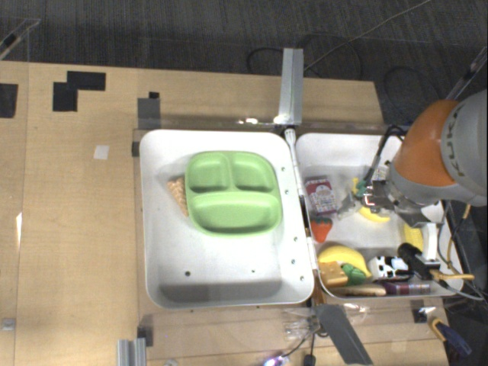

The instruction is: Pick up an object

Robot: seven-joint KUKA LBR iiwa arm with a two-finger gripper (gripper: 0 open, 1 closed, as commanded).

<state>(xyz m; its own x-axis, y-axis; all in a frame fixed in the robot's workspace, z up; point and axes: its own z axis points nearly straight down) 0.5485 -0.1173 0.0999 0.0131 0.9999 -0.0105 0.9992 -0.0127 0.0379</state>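
One wooden desk is seen, bearing two white bins. In the left bin one green sectioned tray is laid, with a tan textured item tucked at its left edge. The right bin is crowded with small things: a yellow object, a red-and-white packet, a black-and-white toy. The hand is lowered over this bin, beside a yellow piece; whether it is clenched or released cannot be told.

Arm: cut off at your right edge. Tan item: mostly hidden under the green tray; you cannot identify it.
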